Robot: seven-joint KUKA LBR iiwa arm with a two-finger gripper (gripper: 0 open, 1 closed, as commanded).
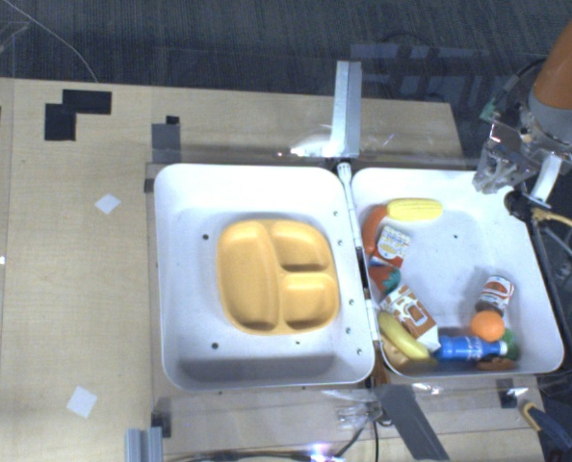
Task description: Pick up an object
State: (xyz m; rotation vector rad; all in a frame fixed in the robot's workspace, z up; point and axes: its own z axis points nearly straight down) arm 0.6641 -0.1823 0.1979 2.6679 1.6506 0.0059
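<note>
Arm [567, 75] cut off by right edge; bottle [467, 346] label unreadable.

Arm: the grey KUKA arm [567, 65] is being seen reaching in from the right edge of the camera view, at the upper right corner.
Orange band: the orange band [565, 61] is being shown above the wrist, rounded and partly cut off by the frame edge.
Wrist: the grey wrist [546, 123] is being held below the band, pointing down and to the left.
Gripper: the gripper [503, 173] is being held low at the end of the wrist, with nothing being seen between its metal fingers [488, 173].
</note>
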